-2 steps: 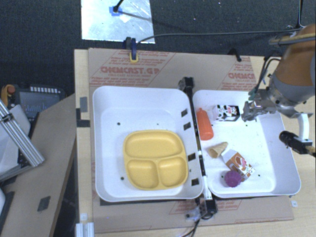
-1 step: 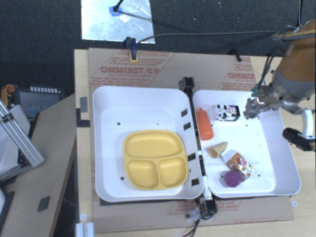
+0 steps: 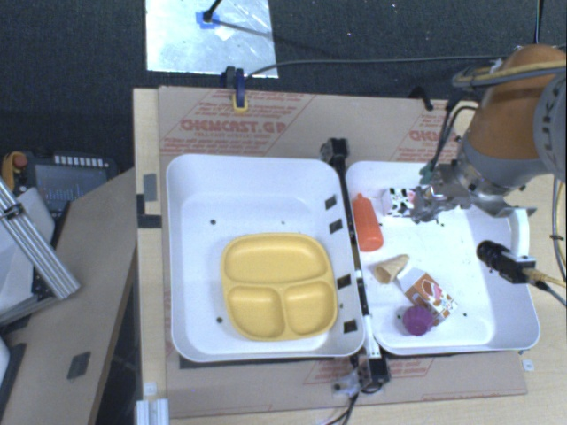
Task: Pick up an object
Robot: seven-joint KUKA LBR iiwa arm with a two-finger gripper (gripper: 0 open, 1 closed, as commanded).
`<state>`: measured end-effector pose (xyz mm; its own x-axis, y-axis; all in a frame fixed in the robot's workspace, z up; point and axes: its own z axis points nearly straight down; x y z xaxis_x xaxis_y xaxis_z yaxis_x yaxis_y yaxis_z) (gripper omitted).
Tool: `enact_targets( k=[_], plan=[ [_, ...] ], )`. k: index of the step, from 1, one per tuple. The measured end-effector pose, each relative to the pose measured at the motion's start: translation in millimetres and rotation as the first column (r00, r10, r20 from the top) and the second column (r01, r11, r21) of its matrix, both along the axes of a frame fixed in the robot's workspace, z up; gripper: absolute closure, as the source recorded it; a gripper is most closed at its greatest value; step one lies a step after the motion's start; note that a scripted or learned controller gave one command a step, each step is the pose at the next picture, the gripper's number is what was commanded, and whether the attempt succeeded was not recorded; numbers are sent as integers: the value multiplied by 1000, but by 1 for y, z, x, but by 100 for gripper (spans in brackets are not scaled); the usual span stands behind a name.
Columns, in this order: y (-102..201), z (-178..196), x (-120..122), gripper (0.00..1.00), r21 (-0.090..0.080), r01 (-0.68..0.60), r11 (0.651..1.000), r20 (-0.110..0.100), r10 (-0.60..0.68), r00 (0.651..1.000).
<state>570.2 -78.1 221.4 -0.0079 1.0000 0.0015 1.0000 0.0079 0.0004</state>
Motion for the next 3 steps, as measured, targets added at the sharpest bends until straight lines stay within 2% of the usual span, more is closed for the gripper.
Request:
enact_targets(
  k=[2,3],
  plan=[
    [107,18,-21,100,0,-2,1000,2,2,1000],
    [170,14,-27,100,1,-3,1000,1,3,1000]
  ],
)
